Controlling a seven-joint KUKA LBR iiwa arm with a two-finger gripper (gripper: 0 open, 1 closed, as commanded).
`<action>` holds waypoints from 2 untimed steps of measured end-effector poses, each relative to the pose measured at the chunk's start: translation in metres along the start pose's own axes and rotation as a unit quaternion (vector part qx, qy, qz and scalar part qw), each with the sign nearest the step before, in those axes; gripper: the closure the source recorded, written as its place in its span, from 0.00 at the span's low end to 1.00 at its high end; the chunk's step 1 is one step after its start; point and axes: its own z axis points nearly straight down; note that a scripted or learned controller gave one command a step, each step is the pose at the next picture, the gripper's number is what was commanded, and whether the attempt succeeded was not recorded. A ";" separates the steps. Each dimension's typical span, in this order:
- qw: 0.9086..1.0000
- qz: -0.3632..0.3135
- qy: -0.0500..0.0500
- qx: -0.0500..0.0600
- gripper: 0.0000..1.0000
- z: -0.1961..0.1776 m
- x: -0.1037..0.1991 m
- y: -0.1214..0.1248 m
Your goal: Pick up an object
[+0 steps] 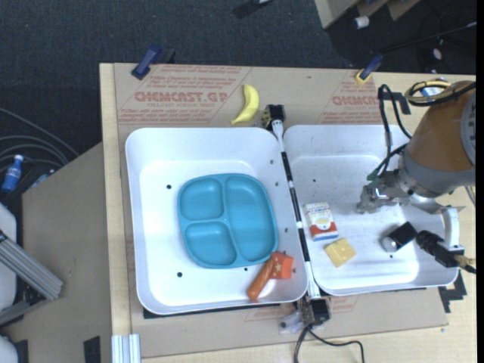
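Diagonally, orange carrot [270, 275], tip lower-left.

Single fixed camera above bench [113, 203], looking down at slant, far side toward 12 o'clock. Moderate distance: both white bins fit whole, left bin [144, 203] toward 9 o'clock, right bin [340, 146] toward 3 o'clock. Dark floor [113, 21] beyond bench at 12 o'clock. Arm [446, 138] enters from 3 o'clock.

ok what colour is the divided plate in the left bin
Light blue, a plain divided plate lying flat in the left bin; the camera view shows it clearly.
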 end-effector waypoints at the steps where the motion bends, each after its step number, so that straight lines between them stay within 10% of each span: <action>1: 1.000 -0.002 0.000 0.000 1.00 -0.167 0.021 -0.003; 2: 1.000 0.000 0.000 0.003 1.00 -0.091 -0.011 -0.063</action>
